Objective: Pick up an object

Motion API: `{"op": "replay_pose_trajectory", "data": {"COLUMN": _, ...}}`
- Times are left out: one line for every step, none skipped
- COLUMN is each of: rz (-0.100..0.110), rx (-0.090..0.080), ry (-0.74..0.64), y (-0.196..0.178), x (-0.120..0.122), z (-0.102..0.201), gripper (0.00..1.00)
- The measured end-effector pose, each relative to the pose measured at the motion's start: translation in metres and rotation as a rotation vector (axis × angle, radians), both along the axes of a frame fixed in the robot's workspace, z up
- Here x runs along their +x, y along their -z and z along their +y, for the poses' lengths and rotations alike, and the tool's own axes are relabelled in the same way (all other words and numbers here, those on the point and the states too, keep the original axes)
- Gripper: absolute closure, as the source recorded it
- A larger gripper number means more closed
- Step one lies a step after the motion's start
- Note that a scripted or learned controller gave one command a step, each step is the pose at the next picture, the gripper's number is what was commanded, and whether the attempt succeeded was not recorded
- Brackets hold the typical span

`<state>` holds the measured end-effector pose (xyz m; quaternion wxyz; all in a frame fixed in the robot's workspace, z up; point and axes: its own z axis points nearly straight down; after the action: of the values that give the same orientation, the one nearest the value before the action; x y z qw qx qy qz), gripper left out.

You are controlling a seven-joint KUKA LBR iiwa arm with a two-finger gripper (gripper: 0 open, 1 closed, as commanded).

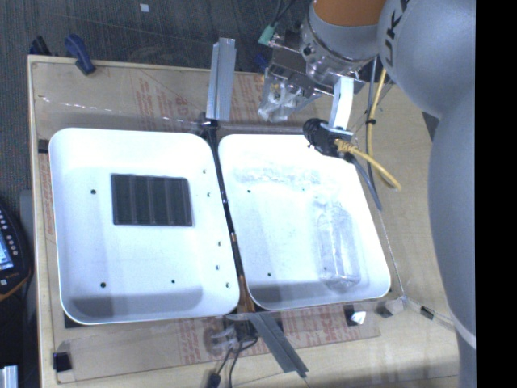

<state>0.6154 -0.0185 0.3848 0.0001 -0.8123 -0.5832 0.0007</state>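
Bench [113, 95], pale wood, bore two shallow white bins side by side, their inner edges touching along a dark seam.

Left bin [73, 217]: held one dark rectangular ribbed panel [152, 200], lying flat toward the far half of the floor, well apart from every wall.

Right bin [275, 249]: held one clear plastic bottle [336, 245], lying on its side near the right wall, long axis running from far to near, its broader end toward the near right corner. A faint translucent smear or film [279, 175] lay across the far part of the floor; what it was could not be told.

Arm [420, 31], grey with an orange band, entered from the upper right. Gripper [283, 99] hung beyond the far rim of the right bin, well apart from the bottle. Pale, see-through shapes showed at its tip, but whether the gripper was spread or closed, or had hold of anything, could not be told.

Yellow cable [373, 166] trailed from the wrist over the right bin's far right corner.

Blue clamp [79, 55] sat on the bench's far left corner.
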Motion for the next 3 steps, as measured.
{"op": "replay_pose_trajectory", "data": {"rz": 0.006, "rx": 0.001, "ry": 0.215, "y": 0.077, "x": 0.031, "z": -0.066, "gripper": 1.0}}
{"op": "replay_pose_trajectory", "data": {"rz": -0.001, "rx": 0.001, "ry": 0.265, "y": -0.005, "x": 0.007, "z": -0.066, "gripper": 1.0}}
{"op": "replay_pose_trajectory", "data": {"rz": 0.0, "rx": 0.001, "ry": 0.264, "y": -0.004, "x": 0.007, "z": -0.066, "gripper": 0.0}}
